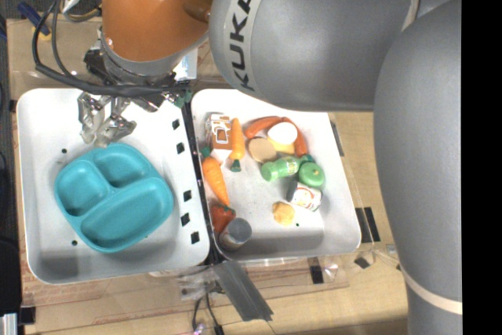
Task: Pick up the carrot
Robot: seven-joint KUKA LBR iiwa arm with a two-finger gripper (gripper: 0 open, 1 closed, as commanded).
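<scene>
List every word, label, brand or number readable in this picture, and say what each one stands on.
"KUKA": black letters running up the grey arm, near its orange band.
A small carton in the right bin has a printed face, too blurred to read.
A small can in the same bin carries a label, too small to read.
No other text can be read.

The orange carrot [216, 180] lies flat in the right bin [339, 200] against its left wall, tapering toward the bin's near end.
</scene>
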